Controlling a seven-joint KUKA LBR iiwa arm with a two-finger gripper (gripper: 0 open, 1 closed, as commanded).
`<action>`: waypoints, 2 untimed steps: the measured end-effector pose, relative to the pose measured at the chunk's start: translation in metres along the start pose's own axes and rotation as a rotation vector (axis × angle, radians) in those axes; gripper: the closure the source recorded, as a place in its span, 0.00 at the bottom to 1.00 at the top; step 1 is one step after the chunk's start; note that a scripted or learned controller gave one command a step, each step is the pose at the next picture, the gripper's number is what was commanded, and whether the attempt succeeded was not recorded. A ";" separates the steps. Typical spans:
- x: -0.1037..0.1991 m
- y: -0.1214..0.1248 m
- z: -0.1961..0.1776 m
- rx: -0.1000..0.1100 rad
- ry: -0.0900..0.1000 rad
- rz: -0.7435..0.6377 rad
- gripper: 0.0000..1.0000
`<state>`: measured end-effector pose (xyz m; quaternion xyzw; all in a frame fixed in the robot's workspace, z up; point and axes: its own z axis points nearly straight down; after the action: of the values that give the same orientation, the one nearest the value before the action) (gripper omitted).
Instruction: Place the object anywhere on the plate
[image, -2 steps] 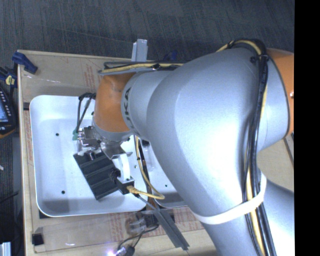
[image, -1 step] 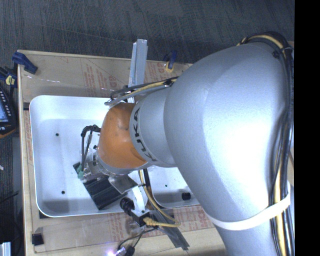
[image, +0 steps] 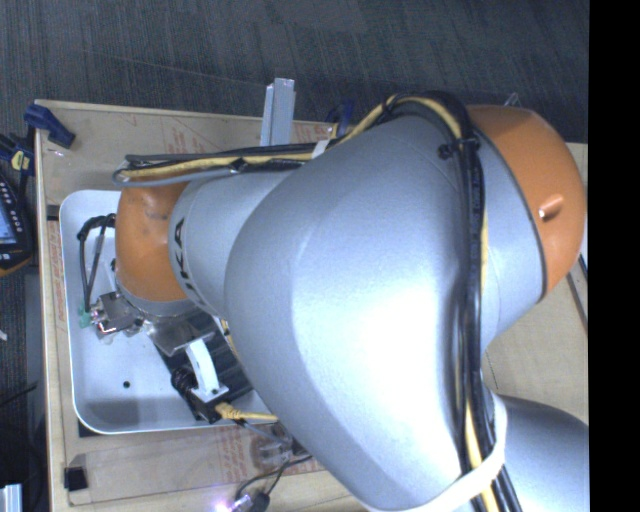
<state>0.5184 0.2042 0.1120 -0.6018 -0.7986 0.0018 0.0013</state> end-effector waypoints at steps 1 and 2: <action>-0.099 -0.021 -0.077 -0.004 -0.002 -0.357 1.00; -0.041 -0.005 -0.221 -0.006 0.000 -0.349 1.00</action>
<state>0.5258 0.1636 0.3331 -0.4540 -0.8910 -0.0007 0.0000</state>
